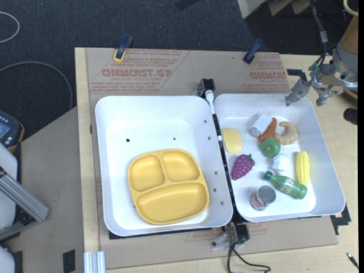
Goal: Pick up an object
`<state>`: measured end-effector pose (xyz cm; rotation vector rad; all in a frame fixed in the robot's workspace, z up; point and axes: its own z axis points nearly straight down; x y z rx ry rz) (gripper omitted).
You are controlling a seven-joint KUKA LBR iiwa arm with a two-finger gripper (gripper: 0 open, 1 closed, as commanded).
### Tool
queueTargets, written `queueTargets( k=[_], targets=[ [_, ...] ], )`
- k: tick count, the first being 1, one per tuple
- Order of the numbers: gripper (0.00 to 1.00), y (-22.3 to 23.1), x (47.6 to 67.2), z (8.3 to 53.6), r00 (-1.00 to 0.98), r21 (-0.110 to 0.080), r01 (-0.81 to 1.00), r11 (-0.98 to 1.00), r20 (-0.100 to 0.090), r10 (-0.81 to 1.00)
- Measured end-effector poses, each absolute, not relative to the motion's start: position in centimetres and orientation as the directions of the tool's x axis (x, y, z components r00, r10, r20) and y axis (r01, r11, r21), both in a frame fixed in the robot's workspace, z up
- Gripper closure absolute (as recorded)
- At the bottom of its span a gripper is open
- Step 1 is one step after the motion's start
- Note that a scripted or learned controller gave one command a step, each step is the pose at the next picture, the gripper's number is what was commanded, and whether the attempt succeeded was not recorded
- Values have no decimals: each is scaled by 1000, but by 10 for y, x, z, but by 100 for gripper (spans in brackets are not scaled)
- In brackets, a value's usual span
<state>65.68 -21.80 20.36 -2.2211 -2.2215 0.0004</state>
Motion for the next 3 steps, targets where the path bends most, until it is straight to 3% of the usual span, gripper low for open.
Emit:
queueTargets(
  k=[1,2,3],
  targets=[
    [0,-156,572,315,-4,7,1000,4,1,1000],
    [0,-150,491,438,0,16,1000,0,-3,1000],
    [0,-94,479,542,-7,15,1000,7,-2,1000]
  ],
)
